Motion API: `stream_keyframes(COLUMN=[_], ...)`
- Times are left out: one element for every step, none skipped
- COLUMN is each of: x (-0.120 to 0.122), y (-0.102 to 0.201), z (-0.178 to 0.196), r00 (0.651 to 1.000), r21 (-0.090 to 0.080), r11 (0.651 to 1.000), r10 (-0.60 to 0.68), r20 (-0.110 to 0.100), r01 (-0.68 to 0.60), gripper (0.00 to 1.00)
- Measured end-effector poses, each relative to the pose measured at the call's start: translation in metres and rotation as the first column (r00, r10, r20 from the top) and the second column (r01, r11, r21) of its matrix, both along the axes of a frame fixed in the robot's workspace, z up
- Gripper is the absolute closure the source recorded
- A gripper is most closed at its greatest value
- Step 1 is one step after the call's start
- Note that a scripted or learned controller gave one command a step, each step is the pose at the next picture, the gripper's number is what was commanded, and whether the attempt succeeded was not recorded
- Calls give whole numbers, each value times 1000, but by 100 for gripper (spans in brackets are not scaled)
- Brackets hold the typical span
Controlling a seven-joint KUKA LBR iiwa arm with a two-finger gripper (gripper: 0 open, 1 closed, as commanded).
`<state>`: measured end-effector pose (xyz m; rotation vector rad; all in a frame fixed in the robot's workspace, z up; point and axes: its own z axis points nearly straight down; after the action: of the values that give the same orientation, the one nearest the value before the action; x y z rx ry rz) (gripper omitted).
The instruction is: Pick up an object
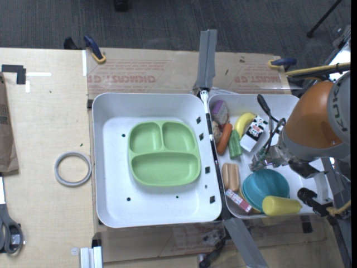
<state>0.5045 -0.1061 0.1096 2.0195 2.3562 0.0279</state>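
Note:
The right bin [290, 100] holds a yellow banana [244, 123], an orange carrot [224, 138], a green stick-shaped piece [235, 144], a white box with black and red marks [255, 130], a tan bread roll [230, 176], a blue bowl [268, 188] and a yellow cylinder [280, 205]. My gripper [261, 162] hangs low over the far rim of the blue bowl, just right of the green piece. The grey arm with its orange band [312, 119] covers the bin's right side.
The left bin [106, 161] carries a green divided plate [164, 152]. A grey ring [73, 168] lies on the bench to the left. Blue-handled clamps [95, 48] sit at the bench's far edge. A small grey-purple item [219, 113] lies near the divider.

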Motion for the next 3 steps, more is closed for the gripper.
stream_keyframes(x=[-1, 51, 100], y=[0, 6, 6], z=[-1, -18, -18], r00=[1000, 999, 994], r21=[1, 10, 9], r11=[1000, 999, 995], r10=[1, 33, 103], r20=[-4, -42, -42], r01=[-1, -33, -103], gripper=[0, 0, 0])
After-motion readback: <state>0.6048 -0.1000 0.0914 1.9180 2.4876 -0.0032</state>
